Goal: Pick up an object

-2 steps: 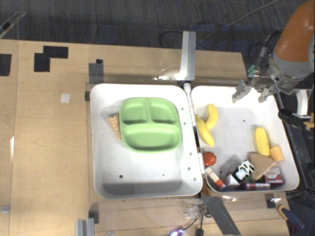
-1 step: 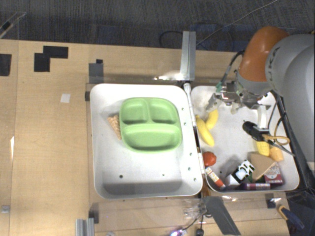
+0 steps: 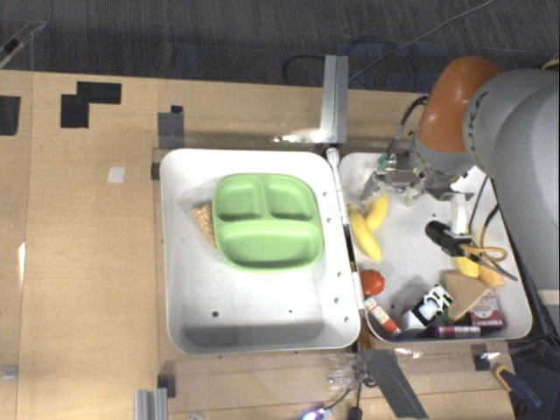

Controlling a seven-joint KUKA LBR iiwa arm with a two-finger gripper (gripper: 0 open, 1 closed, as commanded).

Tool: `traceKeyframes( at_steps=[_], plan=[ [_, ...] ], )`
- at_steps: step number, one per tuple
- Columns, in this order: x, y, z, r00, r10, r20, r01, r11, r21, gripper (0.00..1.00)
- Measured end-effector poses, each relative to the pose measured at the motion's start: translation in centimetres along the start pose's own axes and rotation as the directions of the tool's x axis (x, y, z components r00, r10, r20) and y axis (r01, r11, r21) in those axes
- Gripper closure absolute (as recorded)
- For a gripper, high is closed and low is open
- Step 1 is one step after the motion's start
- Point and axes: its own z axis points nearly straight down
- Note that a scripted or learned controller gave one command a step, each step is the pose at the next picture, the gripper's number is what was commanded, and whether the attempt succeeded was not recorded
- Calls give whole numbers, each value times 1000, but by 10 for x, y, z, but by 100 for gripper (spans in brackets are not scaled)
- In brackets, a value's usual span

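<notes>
Yellow plastic is your nearest candidate: the toy banana (image 3: pixel 367 231) lies in the right bin (image 3: pixel 523 320), hard against the wall it shares with the left bin (image 3: pixel 175 261), just below and left of the gripper (image 3: pixel 395 180). You should expect it to be light, stiff and rather slick, likely hollow; judge the best hold to be across its narrow middle, square to the curve, so it cannot squirt out. You cannot tell from this slant how the jaws stand, since the wrist hides them.

Reckoned from the banana: the shared wall crowds its left side, leaving little room for one jaw there. A small red tomato-like piece (image 3: pixel 373 281) sits just below it. Further right lie scissors with yellow handles (image 3: pixel 468 250), and below those a clutter of markers and a small box (image 3: pixel 462 309). The green divided plate (image 3: pixel 266 220) sits beyond the wall, well out of your way.
</notes>
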Motion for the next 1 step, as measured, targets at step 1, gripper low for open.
traceKeyframes(
  at_steps=[1],
  plan=[
    [2, 3, -14, 1000, -1, -3, 1, 1000, -9, 100]
  ],
)
